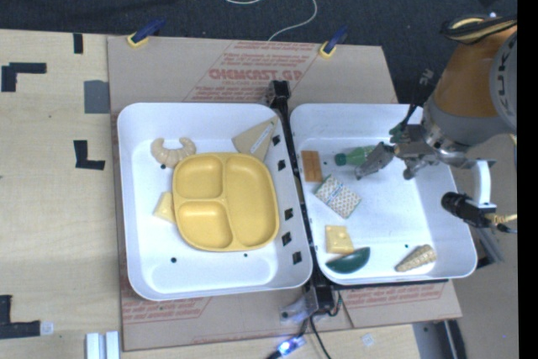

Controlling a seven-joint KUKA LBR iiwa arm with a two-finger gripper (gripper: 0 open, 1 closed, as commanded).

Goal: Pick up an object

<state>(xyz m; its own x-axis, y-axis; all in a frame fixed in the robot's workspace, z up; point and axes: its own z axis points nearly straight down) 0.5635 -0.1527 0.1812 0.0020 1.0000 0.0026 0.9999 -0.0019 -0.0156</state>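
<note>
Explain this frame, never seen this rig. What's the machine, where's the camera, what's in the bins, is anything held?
One camera looks down at a slant on a bench with two shallow white bins. The grey arm with the orange band comes in from the picture's right; it is a KUKA arm ending in a two-finger gripper, fingers spread, over the right bin. Nothing sits between the fingers. Just left of them lies a green object. That bin also has an orange block, a patterned square, a yellow piece, a dark green slice and a tan wedge. The left bin holds a yellow divided plate and a curved tan piece.
</note>
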